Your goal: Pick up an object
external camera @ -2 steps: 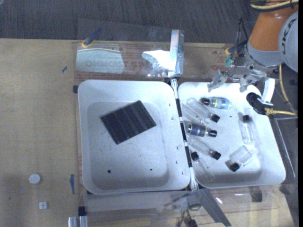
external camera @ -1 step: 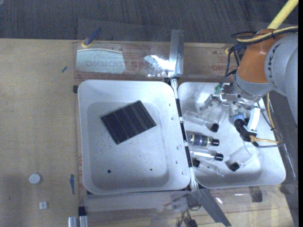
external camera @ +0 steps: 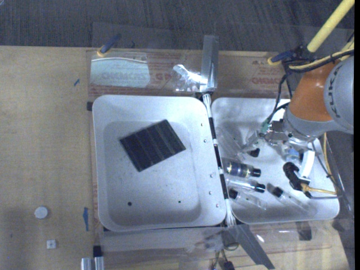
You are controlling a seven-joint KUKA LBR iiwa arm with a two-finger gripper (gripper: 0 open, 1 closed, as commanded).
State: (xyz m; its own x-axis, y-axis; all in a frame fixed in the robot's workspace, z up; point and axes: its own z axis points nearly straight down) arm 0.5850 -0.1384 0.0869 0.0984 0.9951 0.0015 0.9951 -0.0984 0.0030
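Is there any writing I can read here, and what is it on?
Nothing reads clearly.
Reddish print on the cardboard strip behind the bins: too blurred to read.
Print showing through the clear plastic bag lying on that strip: blurred too.
The dark ribbed panel in the left bin: no text.

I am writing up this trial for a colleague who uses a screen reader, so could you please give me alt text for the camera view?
A grey arm with an orange band reaches from the right, its gripper low over the right bin near several small clear bottles with dark caps. The left bin holds a flat dark ribbed panel.
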